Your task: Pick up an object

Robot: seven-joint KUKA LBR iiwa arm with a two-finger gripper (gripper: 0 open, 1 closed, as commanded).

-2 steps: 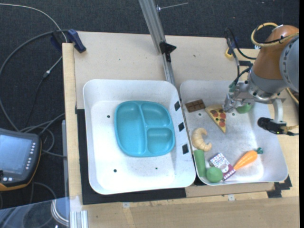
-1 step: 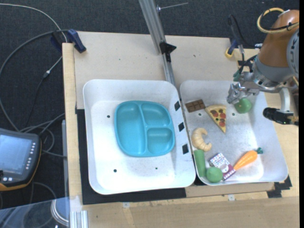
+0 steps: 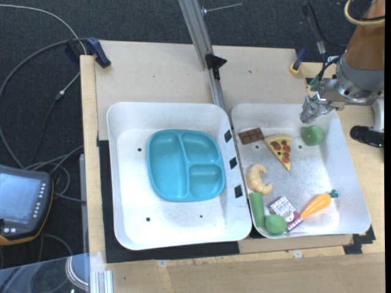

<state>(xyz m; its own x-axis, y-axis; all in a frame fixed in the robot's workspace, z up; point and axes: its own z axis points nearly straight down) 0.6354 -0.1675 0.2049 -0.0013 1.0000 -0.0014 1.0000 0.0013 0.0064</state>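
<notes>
The right bin (image 3: 348, 163) holds several toy foods: a chocolate bar (image 3: 250, 136), a pizza slice (image 3: 280, 149), a green ball-like fruit (image 3: 313, 135), a croissant (image 3: 258, 178), a carrot (image 3: 316, 205), a green cucumber-like piece (image 3: 256, 207), a green round piece (image 3: 275, 224) and a small pink-patterned packet (image 3: 285, 210). My gripper (image 3: 308, 113) hangs at the bin's far right corner, just above and behind the green fruit. Nothing shows between its tips.
The left bin (image 3: 122, 163) carries a blue divided plate (image 3: 186, 164). A metal post (image 3: 198, 23) slants over the bench's back. A clamp (image 3: 298, 61) sits at the back edge, and cables run beside the arm.
</notes>
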